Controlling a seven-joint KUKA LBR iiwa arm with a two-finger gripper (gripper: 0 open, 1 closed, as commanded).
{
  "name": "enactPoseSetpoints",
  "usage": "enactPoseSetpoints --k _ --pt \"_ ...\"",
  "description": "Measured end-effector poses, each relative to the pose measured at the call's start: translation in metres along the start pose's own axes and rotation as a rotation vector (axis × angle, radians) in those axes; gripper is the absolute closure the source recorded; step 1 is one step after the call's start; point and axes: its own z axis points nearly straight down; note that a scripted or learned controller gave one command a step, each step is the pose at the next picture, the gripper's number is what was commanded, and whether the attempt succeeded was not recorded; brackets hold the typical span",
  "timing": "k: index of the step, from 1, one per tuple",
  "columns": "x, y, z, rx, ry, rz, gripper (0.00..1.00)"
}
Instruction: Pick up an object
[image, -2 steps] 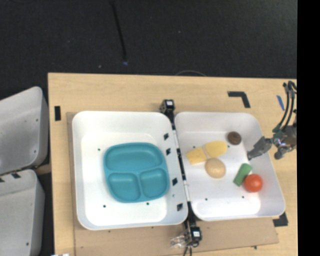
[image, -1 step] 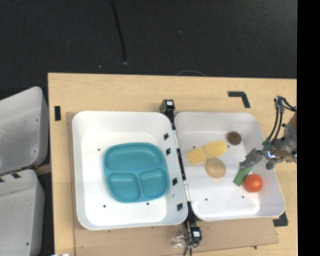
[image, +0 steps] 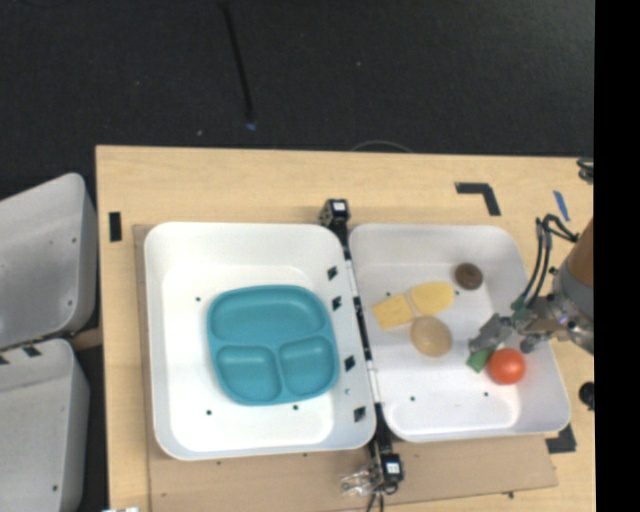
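While the arm (image: 578, 290) reaches in at the right edge of the frame, its hand (image: 497, 337) hangs low over the right bin (image: 440, 415), just above a red tomato (image: 507, 367); whether it is open I cannot tell. Left of it lie a tan ball (image: 432, 336), two yellow pieces (image: 413, 303) and a brown ball (image: 468, 275). A teal tray (image: 271, 343) sits in the left bin (image: 180, 420) on the tabletop (image: 250, 180).

One fixed cam above the bench (image: 300, 180), looking down at a slant; both white bins (image: 170, 300) fit in w/ room around.
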Motion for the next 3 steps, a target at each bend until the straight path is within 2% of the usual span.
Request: enactPoseSetpoints --k 1,2,3 --pt "0.001 0.000 0.056 -0.015 -0.002 -0.003 0.00" --pt "0.001 0.001 0.045 -0.016 0.000 0.002 1.00" --pt "0.007 0.000 -0.002 -0.009 -0.001 -0.006 1.00"
